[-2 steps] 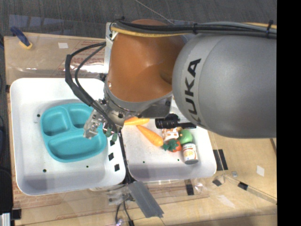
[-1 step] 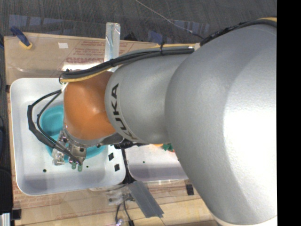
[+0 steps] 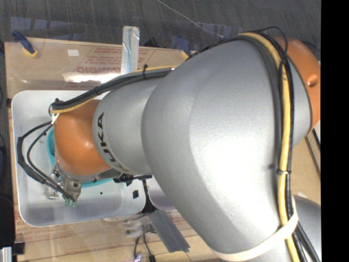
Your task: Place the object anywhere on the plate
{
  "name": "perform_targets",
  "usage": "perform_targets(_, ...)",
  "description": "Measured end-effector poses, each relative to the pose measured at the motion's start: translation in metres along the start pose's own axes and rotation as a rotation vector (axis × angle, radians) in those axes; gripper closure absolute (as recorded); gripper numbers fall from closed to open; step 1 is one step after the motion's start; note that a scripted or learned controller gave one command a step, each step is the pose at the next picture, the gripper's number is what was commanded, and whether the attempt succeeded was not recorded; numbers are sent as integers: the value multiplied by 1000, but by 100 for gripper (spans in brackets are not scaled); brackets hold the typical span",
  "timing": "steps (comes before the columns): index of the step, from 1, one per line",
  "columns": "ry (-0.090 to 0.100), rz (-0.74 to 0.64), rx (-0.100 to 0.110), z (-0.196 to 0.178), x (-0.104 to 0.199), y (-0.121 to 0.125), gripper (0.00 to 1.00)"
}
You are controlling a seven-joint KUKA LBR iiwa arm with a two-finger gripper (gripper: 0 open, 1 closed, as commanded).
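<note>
one relation counts in the camera view: the plate (image 3: 50,146), a teal sliver at the orange band's left edge, lies right beneath and beside the gripper (image 3: 65,192) in the left bin (image 3: 24,146). the arm (image 3: 218,146) covers the rest. whether the gripper carries the object, or where that object lies, i cannot tell.

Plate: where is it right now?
In the camera view, the teal plate sits in the left white bin, mostly hidden under the arm's orange band; just a rim sliver shows.
</note>
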State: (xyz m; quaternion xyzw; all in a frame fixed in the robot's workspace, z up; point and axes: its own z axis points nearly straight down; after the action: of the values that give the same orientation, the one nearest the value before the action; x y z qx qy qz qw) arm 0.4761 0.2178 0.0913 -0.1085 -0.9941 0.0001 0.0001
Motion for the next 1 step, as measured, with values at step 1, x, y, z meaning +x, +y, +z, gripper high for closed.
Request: perform_targets(1, -6, -105, -6, -10, -97, 25, 100)
